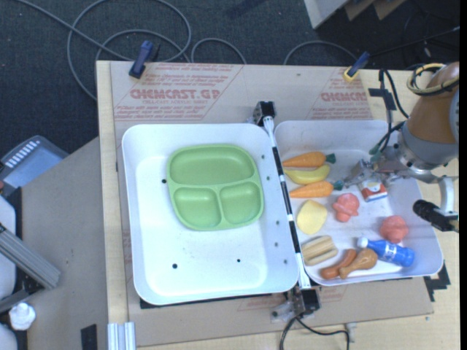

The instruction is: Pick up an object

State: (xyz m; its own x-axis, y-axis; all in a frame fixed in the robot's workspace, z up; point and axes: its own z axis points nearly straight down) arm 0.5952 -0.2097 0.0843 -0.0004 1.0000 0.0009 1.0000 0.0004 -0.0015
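The right bin (343, 131) holds several toy foods. Two orange carrots (305, 160) (311, 190) lie with a yellow banana (306, 174) between them. In front of them are a yellow pear-like piece (312, 216), a pink piece (346, 205) and a red-pink ball (395, 228). A blue bottle (391, 252), a bun (319, 249) and a brown drumstick (357, 262) lie along the front wall. My gripper (360, 173) hangs low over the middle of this bin, just left of a small red-and-white box (375, 192) and above the pink piece. I see nothing held in it.
The left bin (146, 268) carries a green divided plate (216, 186). A black bar (281, 195) runs between the two bins. The arm's grey body and orange band (430, 122) stand over the right bin's far right corner. Cables lie on the floor behind the bench.
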